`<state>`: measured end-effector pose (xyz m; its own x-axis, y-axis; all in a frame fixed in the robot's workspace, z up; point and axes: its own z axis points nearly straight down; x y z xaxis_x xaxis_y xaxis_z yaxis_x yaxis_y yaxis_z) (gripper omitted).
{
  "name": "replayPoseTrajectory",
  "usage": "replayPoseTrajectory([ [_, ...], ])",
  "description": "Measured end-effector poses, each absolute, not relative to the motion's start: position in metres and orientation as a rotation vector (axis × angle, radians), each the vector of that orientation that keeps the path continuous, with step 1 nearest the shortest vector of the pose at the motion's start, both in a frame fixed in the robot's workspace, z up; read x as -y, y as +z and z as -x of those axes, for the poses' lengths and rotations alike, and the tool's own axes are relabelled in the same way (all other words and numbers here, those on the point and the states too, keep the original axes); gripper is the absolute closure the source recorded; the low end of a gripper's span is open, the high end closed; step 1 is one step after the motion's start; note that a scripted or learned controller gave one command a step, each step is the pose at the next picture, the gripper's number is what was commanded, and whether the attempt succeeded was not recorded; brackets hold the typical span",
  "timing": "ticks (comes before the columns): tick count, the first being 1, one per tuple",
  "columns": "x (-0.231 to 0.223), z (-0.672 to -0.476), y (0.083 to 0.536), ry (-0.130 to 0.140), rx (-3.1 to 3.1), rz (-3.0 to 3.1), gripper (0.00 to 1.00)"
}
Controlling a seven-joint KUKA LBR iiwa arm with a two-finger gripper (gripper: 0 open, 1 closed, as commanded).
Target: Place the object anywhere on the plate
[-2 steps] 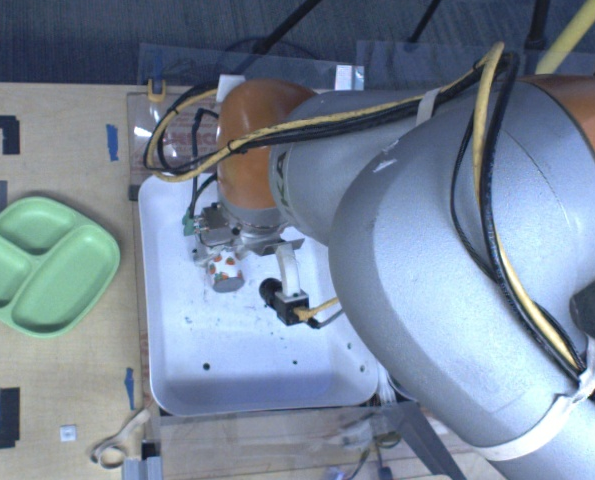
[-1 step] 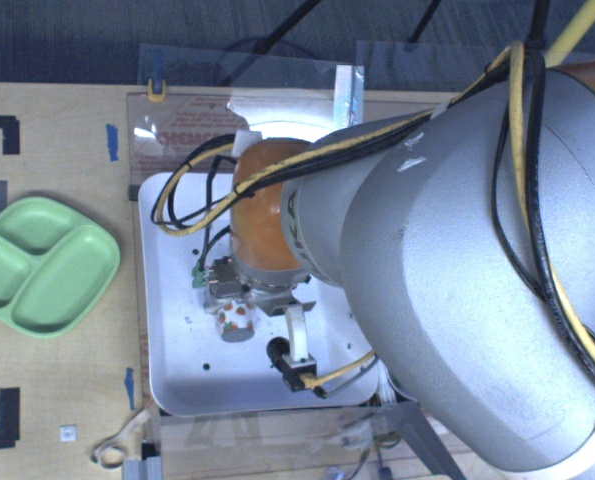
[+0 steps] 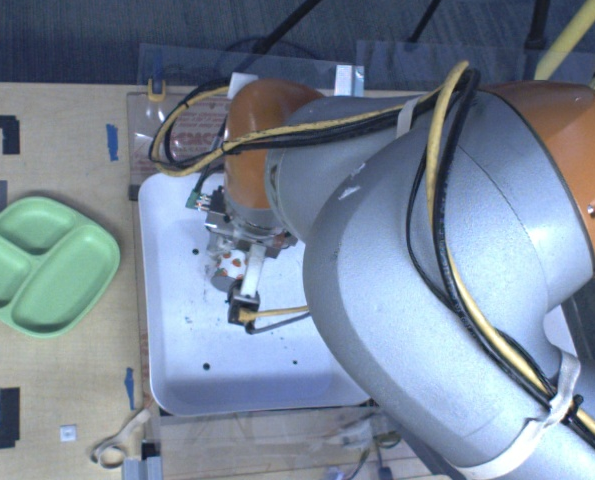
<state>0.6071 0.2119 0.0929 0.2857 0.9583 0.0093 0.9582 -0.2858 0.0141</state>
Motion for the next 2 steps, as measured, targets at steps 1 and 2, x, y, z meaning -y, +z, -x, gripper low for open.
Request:
replayPoseTrajectory([
  [1,-0.226,-0.639,0.138,-0.001,-1.538,-2.739,1.00],
  [2,-0.190,-0.651,0.094,0.000,-0.969,-2.991,1.00],
])
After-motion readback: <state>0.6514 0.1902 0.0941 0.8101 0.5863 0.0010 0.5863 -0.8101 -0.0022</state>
